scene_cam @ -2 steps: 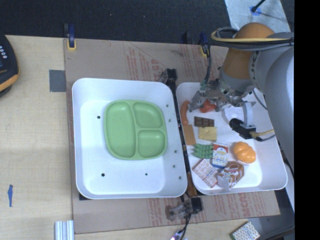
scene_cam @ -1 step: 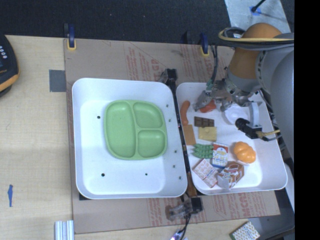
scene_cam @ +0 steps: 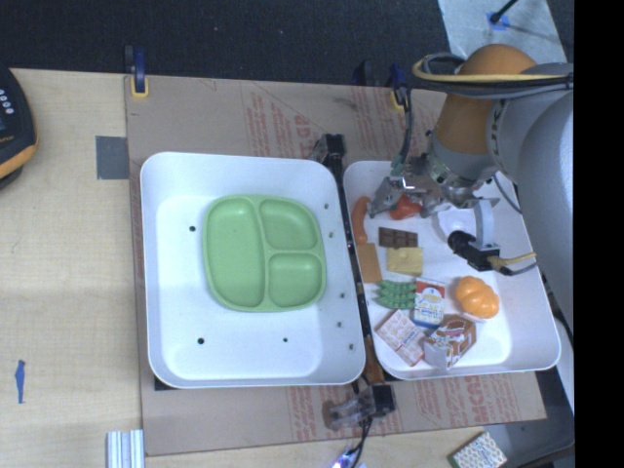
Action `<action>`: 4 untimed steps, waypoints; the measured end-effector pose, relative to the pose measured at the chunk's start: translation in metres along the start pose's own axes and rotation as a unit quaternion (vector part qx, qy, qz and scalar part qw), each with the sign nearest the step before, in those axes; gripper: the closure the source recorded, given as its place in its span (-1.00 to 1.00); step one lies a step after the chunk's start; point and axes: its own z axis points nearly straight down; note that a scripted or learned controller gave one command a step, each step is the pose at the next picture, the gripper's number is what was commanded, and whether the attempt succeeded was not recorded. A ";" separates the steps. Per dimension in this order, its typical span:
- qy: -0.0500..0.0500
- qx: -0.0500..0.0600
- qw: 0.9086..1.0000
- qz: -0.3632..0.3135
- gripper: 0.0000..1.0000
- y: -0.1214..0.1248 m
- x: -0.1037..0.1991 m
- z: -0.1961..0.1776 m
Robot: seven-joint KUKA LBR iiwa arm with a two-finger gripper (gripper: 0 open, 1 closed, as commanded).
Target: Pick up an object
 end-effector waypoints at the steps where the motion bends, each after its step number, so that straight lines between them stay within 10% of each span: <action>1: -0.001 -0.002 1.000 0.002 -1.00 0.000 -0.028 0.000; 4: 0.000 0.001 1.000 0.000 -1.00 0.000 -0.002 0.000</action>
